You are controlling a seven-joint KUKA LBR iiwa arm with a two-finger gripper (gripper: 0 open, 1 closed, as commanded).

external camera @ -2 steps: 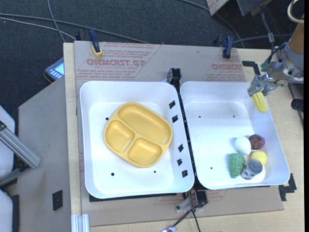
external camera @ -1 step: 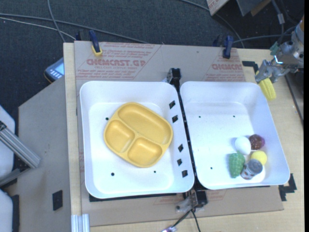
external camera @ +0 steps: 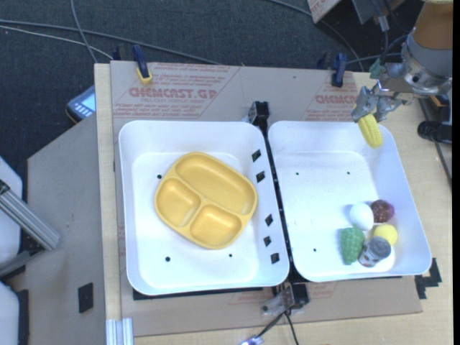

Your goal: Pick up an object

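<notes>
The little toy pile (external camera: 368,237) sits in the right bin's (external camera: 316,192) near corner. Up high, the gripper (external camera: 371,115) pinches the yellow corn (external camera: 370,130) by its top end. It looks light, hard and bumpy.

The arm (external camera: 431,27) is cut off by the top and right edges, so only its wrist end shows. The hand (external camera: 374,106) covers the upper end of the yellow corn cob (external camera: 371,131). In the right bin's (external camera: 316,214) corner, a small grey-topped thing (external camera: 375,251), perhaps a can, is too small to identify.
</notes>
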